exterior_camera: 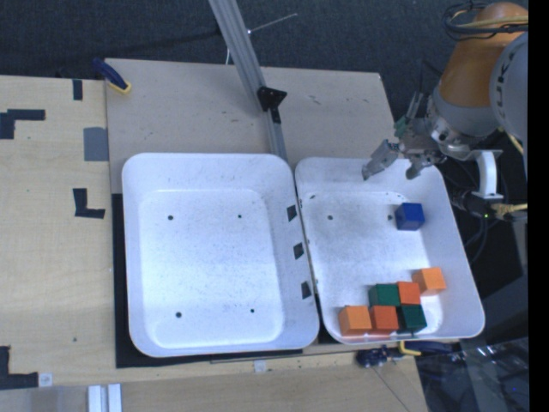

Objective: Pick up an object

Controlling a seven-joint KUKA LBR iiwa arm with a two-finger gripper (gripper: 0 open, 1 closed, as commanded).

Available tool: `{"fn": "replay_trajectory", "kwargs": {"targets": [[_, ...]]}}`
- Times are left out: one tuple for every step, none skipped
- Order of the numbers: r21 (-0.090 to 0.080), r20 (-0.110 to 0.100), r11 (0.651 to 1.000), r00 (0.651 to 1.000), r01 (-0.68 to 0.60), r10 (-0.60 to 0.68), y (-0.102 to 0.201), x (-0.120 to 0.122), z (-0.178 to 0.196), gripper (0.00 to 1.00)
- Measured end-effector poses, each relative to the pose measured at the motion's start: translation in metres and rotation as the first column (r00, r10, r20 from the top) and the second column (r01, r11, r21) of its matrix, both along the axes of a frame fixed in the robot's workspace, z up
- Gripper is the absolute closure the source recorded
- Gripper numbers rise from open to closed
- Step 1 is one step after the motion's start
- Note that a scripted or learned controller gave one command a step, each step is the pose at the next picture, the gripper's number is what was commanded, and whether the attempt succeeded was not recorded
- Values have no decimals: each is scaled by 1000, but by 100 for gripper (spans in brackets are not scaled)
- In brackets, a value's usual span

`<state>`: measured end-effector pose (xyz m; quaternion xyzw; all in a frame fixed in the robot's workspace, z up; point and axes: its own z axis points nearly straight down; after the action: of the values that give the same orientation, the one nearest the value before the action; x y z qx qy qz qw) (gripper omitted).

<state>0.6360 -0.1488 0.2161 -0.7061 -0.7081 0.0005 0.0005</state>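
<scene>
A tan bench (51,230) carries dark tape marks, then two white bins: the left bin (137,178) and the right bin (459,264), which holds a blue cube (409,216) and orange and green blocks (390,307). The gripper (394,166) hangs wide above its far rim, holding nothing.

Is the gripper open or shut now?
Open. The gripper hangs above the far edge of the right bin, its two fingers spread apart with nothing between them.

The gripper (395,163) hangs over the right bin's (343,239) far edge; one block (409,216) lies just below it, a block cluster (390,309) farther toward the near rim.
</scene>
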Motion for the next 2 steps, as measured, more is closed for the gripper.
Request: {"fn": "replay_trajectory", "kwargs": {"targets": [[-1,0,1000,1000,0,0,0,0,0,0],[-1,-4,1000,1000,1,-1,8,2,-47,0]]}}
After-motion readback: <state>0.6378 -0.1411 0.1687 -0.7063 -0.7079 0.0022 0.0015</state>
